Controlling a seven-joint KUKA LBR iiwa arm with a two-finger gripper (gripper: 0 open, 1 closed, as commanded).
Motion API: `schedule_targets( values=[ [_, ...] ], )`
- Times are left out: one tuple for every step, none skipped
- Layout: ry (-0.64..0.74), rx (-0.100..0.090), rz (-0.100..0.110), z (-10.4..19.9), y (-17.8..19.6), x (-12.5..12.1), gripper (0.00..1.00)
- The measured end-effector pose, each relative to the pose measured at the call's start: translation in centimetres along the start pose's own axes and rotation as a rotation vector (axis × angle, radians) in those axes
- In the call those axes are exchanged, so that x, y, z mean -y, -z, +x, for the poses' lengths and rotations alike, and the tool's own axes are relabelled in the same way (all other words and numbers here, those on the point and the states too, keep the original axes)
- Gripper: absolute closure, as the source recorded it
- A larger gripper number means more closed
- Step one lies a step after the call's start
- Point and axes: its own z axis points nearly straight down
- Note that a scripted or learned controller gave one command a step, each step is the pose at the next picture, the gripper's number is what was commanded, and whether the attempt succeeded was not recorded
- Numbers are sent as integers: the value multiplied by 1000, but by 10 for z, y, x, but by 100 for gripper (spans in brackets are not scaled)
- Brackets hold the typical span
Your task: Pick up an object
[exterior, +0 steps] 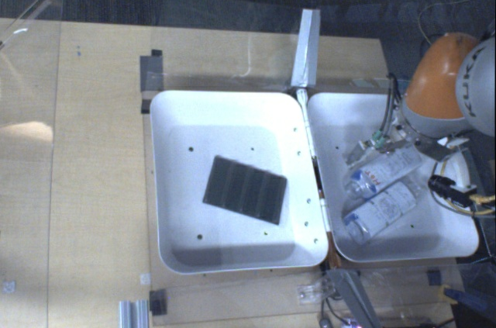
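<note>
Two shallow white plastic bins sit side by side on a pale wooden bench (93, 187). The left bin (174, 125) holds a dark grey, ribbed rectangular pad (245, 189), lying flat and slightly rotated near the middle of the bin floor, apart from every wall.

The right bin (457, 239) holds two clear plastic water bottles with pale labels. The upper bottle (385, 170) lies on its side at a slant, its cap end pointing toward the bin's left wall. The lower bottle (381, 210) lies just beside it, roughly parallel, with its cap end toward the lower left corner. The two appear to touch or nearly touch along their lengths.

The grey arm with the orange band (435, 86) reaches in from the right and hangs over the upper right part of the right bin. Its two-finger gripper (385, 139) sits low over the bin, just above the far end of the upper bottle. Whether it is spread or pressed together cannot be told, and no object is clearly seen between its tips. Black and yellow cables (457, 195) trail beside the wrist at the bin's right side.
</note>
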Motion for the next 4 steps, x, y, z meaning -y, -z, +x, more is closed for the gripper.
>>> schedule_targets(
  values=[
    [143,3,-5,41,-1,22,0],
    [144,6,-15,41,11,18,100],
    [270,0,-2,78,96,-40,100],
    [269,-1,-2,78,95,-39,0]
  ],
)
